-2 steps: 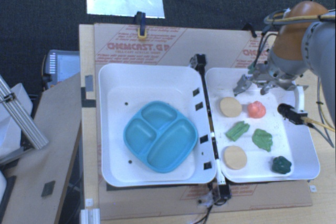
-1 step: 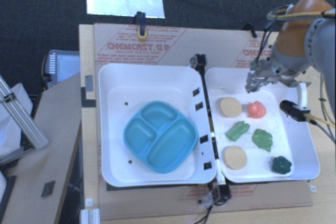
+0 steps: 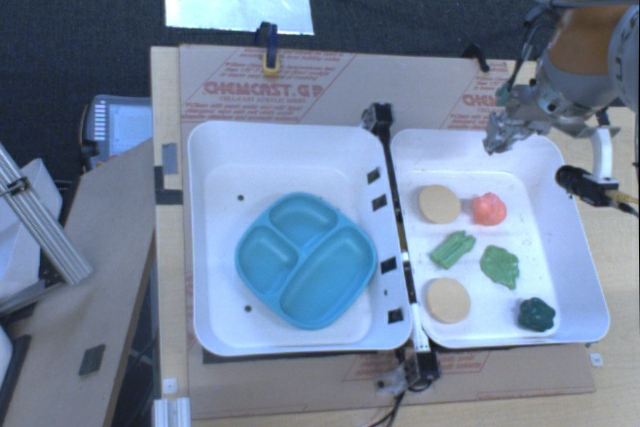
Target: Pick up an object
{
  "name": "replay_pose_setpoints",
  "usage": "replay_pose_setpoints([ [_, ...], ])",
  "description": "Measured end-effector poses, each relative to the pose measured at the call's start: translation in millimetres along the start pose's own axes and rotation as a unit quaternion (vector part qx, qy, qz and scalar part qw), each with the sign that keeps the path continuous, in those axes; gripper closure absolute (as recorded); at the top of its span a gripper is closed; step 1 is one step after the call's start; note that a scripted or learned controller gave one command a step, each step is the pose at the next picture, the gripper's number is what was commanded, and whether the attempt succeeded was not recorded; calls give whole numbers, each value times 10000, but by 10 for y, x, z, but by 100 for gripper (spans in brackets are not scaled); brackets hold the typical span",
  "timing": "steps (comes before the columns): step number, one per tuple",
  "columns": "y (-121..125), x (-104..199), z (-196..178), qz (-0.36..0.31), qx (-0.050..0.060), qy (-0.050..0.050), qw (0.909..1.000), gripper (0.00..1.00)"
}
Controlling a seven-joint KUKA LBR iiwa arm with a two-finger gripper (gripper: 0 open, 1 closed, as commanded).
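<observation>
Dark green object (image 3: 536,314) at near right corner of right bin (image 3: 578,260), blue divided plate (image 3: 305,259) in left bin (image 3: 215,215), gripper (image 3: 498,141) above right bin's far edge, finger state impossible to tell.

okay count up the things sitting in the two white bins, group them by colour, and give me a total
Blue: 1, the divided plate
Tan: 2, round discs
Green: 3, pieces
Pink-red: 1, lump
Total: 7

Tool (image 3: 497,141) above right bin (image 3: 575,245) far rim; 6 food pieces inside; blue tray (image 3: 305,260) in left bin (image 3: 215,215).
</observation>
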State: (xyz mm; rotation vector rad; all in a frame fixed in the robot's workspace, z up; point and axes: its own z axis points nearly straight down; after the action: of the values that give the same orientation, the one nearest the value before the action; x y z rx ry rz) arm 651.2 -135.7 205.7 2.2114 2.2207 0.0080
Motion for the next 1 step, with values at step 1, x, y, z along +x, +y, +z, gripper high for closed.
replay_pose_setpoints([
  [1, 20, -1, -426, -3, 10, 2, 10000, 100],
])
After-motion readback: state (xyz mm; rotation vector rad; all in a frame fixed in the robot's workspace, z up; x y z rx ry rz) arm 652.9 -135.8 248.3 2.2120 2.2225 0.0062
